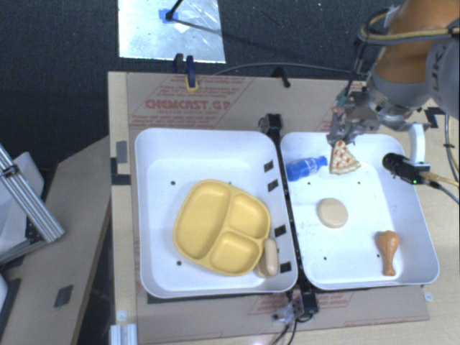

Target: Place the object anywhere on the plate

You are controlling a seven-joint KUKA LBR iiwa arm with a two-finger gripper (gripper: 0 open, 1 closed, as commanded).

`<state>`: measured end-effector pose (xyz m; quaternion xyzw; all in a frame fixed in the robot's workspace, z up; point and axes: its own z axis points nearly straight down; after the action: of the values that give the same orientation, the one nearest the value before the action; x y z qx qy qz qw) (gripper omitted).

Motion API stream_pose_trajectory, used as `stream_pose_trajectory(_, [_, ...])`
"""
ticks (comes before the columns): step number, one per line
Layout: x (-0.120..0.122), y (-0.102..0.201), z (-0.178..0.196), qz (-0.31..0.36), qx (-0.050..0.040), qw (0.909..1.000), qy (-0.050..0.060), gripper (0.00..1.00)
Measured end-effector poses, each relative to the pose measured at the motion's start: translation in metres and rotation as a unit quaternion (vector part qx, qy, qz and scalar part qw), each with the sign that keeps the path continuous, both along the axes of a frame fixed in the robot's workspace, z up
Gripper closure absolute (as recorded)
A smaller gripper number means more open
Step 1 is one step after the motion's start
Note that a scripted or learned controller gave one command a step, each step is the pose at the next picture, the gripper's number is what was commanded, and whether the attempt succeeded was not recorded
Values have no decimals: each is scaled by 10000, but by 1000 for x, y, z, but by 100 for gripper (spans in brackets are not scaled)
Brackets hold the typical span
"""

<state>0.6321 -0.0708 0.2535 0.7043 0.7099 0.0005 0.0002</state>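
A yellow plate (219,228) with three compartments lies in the left bin (158,192), with nothing on it. My gripper (341,138) hangs over the back of the right bin (417,221). Its fingers are shut on the pointed tip of a pizza slice (344,159), which hangs below them with its crust end down. The slice is to the right of the divider between the bins, well away from the plate.
A tan bread roll (269,257) lies against the plate's front right edge. In the right bin are a blue bottle (305,167) by the slice, a beige round disc (333,212) in the middle and a chicken drumstick (388,250) at the front right.
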Motion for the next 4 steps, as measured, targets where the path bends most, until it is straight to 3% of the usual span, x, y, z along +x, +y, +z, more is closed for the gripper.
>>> stream_pose_trajectory(3, [19, 166, -13, 9, 11, 10000, -10, 100])
stream_pose_trajectory(4, [24, 192, -39, -4, 2, 10000, 7, 100])
